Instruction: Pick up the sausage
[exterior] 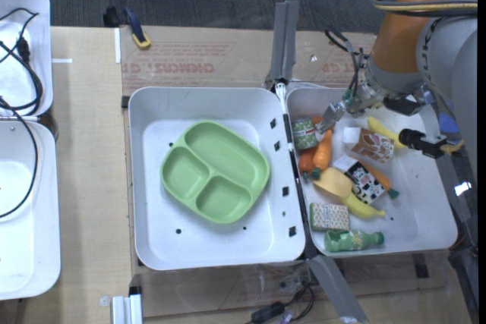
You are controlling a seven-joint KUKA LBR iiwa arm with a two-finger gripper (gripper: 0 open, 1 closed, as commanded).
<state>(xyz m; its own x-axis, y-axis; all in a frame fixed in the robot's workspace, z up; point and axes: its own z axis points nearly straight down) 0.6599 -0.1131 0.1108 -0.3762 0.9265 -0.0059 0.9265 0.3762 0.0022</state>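
Camera view: green tray (216, 171) in left bin (144, 186); right bin (425, 228) perhaps holds groceries.

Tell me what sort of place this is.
Most likely a robotics lab's pick-and-place test bench: a grey arm reaches over two white bins, one holding a green divided plate, the other toy food, with loose cables nearby.

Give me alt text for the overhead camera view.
The gripper reaches down into the right bin of jumbled toy food, among it a carrot, a banana and a green bottle. The left bin holds a green divided plate.
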